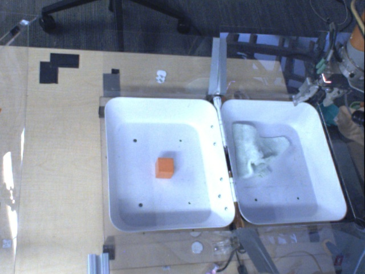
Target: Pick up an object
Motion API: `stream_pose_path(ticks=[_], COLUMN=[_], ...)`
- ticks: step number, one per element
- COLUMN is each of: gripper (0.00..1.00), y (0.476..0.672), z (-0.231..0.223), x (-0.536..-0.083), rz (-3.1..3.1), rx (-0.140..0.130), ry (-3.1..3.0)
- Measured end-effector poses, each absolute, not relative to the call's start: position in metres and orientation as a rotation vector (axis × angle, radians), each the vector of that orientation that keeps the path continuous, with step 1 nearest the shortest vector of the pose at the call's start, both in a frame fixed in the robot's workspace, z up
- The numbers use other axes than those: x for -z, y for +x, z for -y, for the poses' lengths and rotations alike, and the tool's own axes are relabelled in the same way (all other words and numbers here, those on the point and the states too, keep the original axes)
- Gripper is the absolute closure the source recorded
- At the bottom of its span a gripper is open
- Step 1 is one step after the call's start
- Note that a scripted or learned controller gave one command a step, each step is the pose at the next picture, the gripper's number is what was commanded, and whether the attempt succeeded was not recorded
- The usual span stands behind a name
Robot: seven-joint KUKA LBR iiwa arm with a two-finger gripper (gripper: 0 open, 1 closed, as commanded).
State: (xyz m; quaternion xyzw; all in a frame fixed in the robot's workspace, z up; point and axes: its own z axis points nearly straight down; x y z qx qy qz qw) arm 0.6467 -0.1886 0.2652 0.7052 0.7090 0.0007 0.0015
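Note:
A small orange cube (pixel 165 168) lies near the middle of the left white bin (pixel 120 210). A crumpled pale cloth (pixel 255 150) rests in the right white bin (pixel 325 210), towards its left and centre. My gripper (pixel 317 90) hovers at the upper right, over the far right corner of the right bin, well away from both objects. Nothing shows between its fingers.
A metal divider post (pixel 216 67) stands behind the seam between the bins. Black chair legs (pixel 117 4) spread on the floor beyond the bench. Cables (pixel 328 4) and clutter crowd the far right edge. Black tape marks (pixel 57 66) lie on the wooden bench top at left.

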Motion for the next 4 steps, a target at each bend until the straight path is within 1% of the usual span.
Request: stream_pose_path(ticks=[1,2,3,4], gripper=[0.0,0.0,0.0,1.0], y=[0.65,0.632,0.671,0.673], z=[0.205,0.117,0.156,0.155], x=[-0.102,-0.173,-0.088,-0.1], rz=[-2.234,-2.23,-2.187,-2.19], rx=[-0.003,-0.007,-0.008,-0.011], ry=[2.203,2.207,2.245,2.235])
